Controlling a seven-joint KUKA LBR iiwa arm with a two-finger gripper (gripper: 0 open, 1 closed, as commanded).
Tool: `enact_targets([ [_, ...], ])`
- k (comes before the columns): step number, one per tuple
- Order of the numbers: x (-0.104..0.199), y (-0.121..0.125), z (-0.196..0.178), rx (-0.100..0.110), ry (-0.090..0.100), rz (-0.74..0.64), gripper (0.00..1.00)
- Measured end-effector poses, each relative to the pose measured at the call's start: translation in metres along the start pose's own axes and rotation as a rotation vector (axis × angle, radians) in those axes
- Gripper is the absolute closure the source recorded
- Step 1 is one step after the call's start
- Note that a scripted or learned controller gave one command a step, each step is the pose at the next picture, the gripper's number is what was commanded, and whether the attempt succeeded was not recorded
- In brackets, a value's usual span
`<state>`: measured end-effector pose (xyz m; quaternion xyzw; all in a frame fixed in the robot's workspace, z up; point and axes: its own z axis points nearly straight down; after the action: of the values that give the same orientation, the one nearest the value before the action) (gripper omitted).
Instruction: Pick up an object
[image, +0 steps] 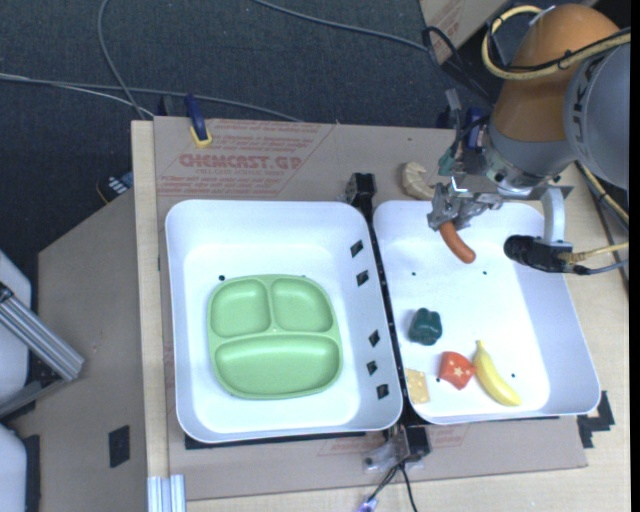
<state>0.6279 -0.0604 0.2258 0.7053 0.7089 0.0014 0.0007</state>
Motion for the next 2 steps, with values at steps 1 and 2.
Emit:
enact_targets([
  [1, 0.05, 0.015, 0.007, 0.001, 0.0, -0.001, 1.0],
  [2, 0.094, 0.023, 0.002, 0.001, 0.001, -0.001, 1.0],
])
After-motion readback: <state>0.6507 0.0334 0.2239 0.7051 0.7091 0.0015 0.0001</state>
